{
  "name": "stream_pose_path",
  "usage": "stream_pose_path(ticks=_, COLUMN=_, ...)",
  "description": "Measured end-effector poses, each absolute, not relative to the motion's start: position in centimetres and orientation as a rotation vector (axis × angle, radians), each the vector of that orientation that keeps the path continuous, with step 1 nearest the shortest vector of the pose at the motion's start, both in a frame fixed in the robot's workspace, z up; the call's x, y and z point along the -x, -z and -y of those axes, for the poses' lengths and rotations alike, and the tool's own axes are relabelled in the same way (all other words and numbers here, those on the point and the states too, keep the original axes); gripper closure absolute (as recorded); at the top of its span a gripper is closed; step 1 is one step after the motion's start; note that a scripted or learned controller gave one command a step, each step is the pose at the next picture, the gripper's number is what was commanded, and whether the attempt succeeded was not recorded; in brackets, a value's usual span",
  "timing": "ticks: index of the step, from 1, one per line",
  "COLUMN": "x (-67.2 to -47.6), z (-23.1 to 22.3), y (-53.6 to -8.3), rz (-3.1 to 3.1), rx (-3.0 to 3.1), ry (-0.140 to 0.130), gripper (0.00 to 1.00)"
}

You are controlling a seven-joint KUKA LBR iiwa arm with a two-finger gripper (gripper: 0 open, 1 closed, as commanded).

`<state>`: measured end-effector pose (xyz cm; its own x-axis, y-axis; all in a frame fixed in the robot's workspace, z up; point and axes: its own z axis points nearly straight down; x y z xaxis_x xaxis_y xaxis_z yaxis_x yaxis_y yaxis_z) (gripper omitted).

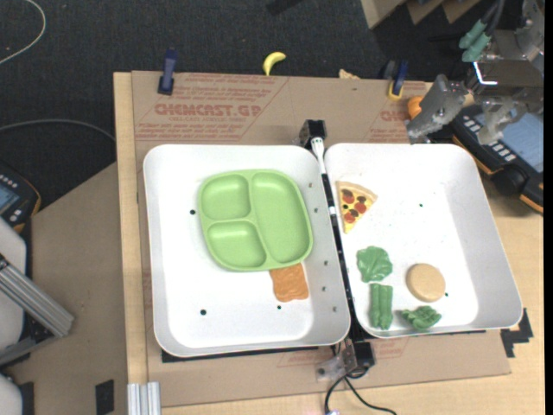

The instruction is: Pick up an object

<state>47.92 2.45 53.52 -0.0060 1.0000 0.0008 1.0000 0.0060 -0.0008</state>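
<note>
The gripper (432, 111) hung beyond the right bin's (458, 167) far rim; its state could not be told; the pizza slice (352, 204) lay inside that bin.

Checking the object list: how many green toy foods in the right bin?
3, all near the front of the right bin: a leafy piece, a long piece right below it, and a small leafy piece beside that, under the tan bun. None look hidden.

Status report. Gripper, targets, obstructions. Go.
Gripper high, beyond the right bin; fingers unclear. Pizza slice, round cookie and green pieces lie untouched in that bin. Nothing blocking them.
</note>
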Motion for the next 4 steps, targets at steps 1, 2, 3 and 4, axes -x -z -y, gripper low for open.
stream_pose_path(ticks=1, x=-47.9, z=-2.1, y=-53.5, rz=2.222, rx=2.22, ry=-0.001, gripper=0.0)
stream_pose_path(ticks=2, x=-47.9, z=-6.3, y=-53.5, rz=2.225, rx=2.217, ry=0.001, gripper=0.0)
stream_pose_path(ticks=3, x=-47.9, z=-12.9, y=-53.5, rz=2.231, rx=2.212, ry=0.004, gripper=0.0)
stream_pose_path(ticks=4, x=-47.9, z=-17.3, y=-53.5, rz=2.227, rx=2.217, ry=0.006, gripper=0.0)
